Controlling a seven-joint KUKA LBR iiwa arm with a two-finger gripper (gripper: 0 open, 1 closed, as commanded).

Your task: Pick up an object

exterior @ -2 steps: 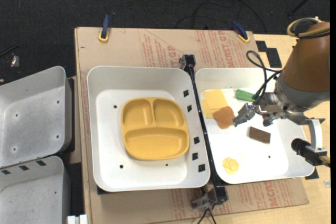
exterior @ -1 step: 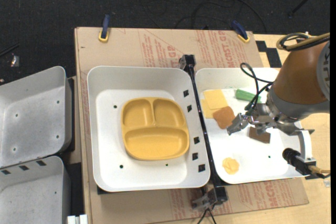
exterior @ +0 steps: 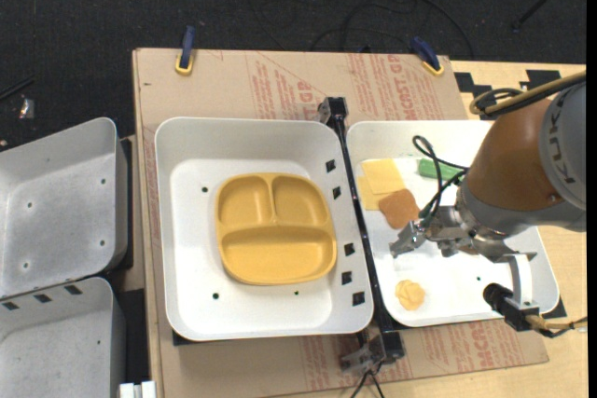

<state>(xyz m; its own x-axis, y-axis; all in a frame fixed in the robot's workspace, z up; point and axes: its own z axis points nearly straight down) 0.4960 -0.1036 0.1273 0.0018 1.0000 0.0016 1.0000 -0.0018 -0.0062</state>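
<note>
The jaws (exterior: pixel 410 240) sit low in the right bin (exterior: pixel 457 308), at the end of the grey arm (exterior: pixel 522 172) that comes in from the right; whether they stand wide or narrow cannot be told, as the metal parts blur together at this angle. Nothing is seen between them. Just beside the jaws, to their upper left, lies a brown slice (exterior: pixel 398 208), partly overlapping a pale yellow square piece (exterior: pixel 380 174) behind it. A small round yellow piece (exterior: pixel 410 295) rests near the front of the same bin, apart from the jaws. A green item (exterior: pixel 431 169) shows at the back, partly hidden by the arm (a black cable crosses it). The left bin (exterior: pixel 187 200) holds a yellow divided plate (exterior: pixel 276 229), lying flat near its middle. Both bins stand on the desk (exterior: pixel 242 79).
</note>
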